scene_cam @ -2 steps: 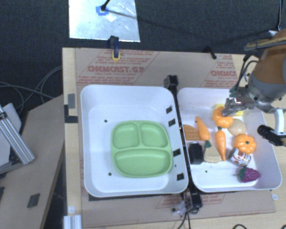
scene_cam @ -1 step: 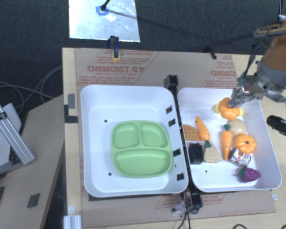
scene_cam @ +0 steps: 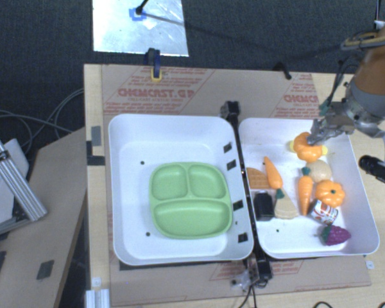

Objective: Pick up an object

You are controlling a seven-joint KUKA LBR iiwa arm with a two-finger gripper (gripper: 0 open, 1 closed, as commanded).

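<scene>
Gripper (scene_cam: 320,132) poised over the orange toy fruit (scene_cam: 306,147) at the far side of the right bin (scene_cam: 366,233), jaws' spread impossible to tell; crowding by the pale round item (scene_cam: 319,169) just nearer could probably deflect a grasp.

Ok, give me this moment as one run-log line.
stage: reaching | gripper: low over orange toy, right bin far end | grasp: unconfirmed | green tray: left bin, untouched
</scene>
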